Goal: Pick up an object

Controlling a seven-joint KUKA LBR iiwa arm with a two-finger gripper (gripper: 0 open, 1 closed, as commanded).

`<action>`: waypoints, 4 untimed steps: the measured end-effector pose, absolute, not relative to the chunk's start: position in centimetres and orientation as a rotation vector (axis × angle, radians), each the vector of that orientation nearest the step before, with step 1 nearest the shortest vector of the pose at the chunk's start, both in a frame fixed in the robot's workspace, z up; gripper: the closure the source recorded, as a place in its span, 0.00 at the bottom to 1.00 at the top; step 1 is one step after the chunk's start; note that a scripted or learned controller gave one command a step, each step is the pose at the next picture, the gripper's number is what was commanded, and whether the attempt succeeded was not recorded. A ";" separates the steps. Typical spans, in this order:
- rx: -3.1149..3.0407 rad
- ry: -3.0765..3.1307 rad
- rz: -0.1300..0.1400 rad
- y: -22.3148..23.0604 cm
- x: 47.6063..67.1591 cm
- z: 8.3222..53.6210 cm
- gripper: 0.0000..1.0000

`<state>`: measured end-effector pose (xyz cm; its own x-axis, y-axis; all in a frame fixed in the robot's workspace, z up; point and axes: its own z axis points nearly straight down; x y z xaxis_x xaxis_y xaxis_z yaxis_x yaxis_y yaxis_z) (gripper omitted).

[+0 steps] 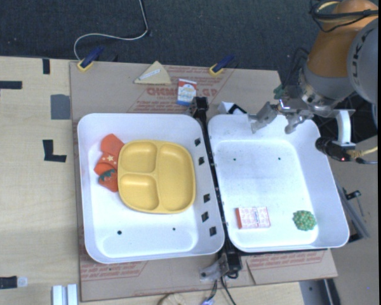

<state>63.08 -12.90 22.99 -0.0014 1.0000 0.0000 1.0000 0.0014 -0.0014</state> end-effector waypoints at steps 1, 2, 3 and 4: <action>-2.217 -2.219 0.005 -11.3 58.0 9.9 0.00; -2.224 -2.219 0.003 -18.7 52.2 13.3 0.00; -2.216 -2.222 0.002 -10.8 55.0 10.6 0.00; -2.225 -2.227 -0.003 -18.3 60.6 8.7 0.00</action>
